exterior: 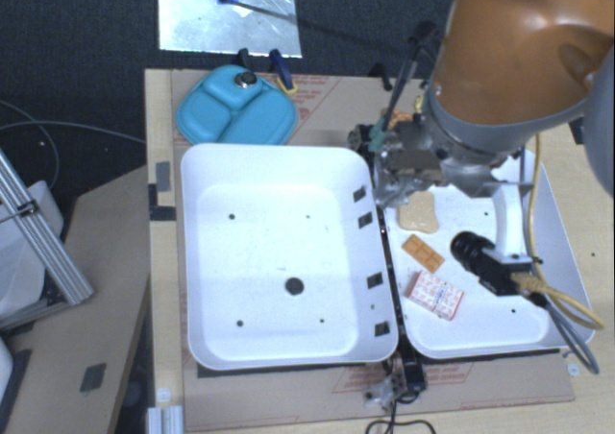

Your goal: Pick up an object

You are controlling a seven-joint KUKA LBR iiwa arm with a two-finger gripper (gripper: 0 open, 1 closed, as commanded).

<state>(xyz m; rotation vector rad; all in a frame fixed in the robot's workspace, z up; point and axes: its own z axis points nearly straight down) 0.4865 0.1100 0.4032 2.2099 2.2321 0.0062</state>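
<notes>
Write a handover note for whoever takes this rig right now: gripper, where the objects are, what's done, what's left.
Gripper: low over the far left corner of the right bin.
Objects: tan piece, orange block and pink packet all lie in the right bin, in a row near its left wall.
Done: no object visibly lifted.
Left: grasp one and lift it; the tan piece is nearest the gripper.
</notes>
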